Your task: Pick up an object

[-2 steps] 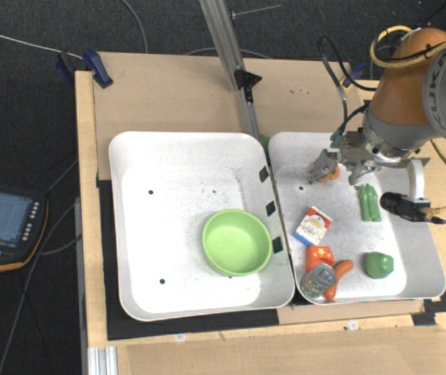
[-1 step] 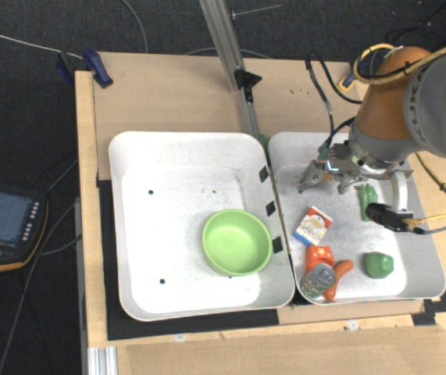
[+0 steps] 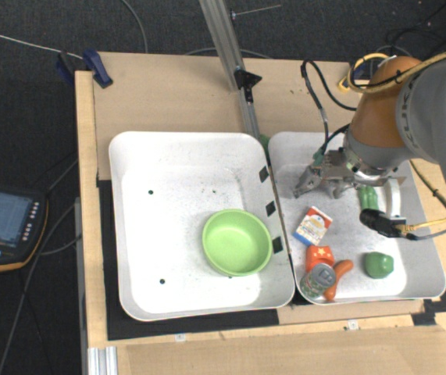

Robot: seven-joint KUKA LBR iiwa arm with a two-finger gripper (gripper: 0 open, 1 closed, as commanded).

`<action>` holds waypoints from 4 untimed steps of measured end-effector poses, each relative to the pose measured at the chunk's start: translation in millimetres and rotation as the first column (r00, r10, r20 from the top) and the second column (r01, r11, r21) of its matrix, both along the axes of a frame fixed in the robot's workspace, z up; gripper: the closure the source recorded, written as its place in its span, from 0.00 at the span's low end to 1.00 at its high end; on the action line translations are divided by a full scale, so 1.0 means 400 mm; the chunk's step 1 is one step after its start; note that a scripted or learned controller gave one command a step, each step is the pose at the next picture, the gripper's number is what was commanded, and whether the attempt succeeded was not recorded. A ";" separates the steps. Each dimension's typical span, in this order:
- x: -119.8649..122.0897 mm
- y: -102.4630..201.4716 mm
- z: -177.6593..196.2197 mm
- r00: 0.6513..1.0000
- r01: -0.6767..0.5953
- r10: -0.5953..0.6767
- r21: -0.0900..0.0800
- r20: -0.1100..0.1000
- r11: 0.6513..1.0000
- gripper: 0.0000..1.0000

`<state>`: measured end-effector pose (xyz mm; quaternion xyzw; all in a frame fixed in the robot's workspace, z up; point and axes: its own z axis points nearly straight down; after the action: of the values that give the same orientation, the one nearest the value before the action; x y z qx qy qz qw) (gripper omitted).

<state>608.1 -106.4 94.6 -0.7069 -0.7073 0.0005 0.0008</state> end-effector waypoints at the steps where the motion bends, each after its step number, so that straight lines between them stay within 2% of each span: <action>1: 0.002 0.000 0.030 1.000 0.000 0.000 0.000 0.004 1.000 1.00; 3: -0.001 -0.004 0.313 1.000 0.000 0.000 -0.001 0.007 1.000 1.00; 4: -0.015 0.103 0.318 1.000 -0.003 0.003 0.001 0.003 1.000 1.00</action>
<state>602.2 -65.1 221.7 -0.7058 -0.7084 -0.0007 0.0000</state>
